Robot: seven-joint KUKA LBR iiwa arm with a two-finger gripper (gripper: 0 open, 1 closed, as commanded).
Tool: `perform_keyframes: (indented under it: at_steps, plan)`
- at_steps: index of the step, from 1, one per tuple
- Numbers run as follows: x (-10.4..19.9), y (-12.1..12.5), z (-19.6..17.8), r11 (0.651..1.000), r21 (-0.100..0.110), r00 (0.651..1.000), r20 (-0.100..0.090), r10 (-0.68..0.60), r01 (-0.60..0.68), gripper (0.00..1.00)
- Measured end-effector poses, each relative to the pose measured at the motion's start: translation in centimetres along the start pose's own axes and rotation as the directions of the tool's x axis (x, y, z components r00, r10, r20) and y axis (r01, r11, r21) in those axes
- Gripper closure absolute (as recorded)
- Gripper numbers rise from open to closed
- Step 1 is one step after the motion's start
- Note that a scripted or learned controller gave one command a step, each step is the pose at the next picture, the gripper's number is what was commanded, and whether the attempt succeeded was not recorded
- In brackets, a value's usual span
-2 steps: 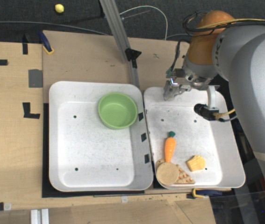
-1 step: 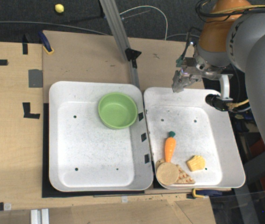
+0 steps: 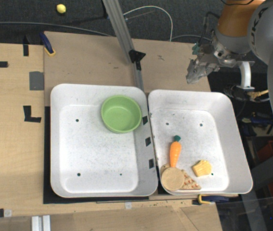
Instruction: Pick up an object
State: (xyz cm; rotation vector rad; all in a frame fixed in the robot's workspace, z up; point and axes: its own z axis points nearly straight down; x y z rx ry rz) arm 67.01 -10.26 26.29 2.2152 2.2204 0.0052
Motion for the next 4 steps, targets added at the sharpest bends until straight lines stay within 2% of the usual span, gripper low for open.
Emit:
perform_keyframes:
  at_steps: [2, 4]
  plan:
    - [9.7, -2.4, 2.3, 1.0, 0.01, 1.0, -0.003, -0.004, 0.004, 1.0]
    - [19.9, -6.9, 4.6, 1.0, 0.01, 1.0, -0.003, -0.004, 0.004, 1.0]
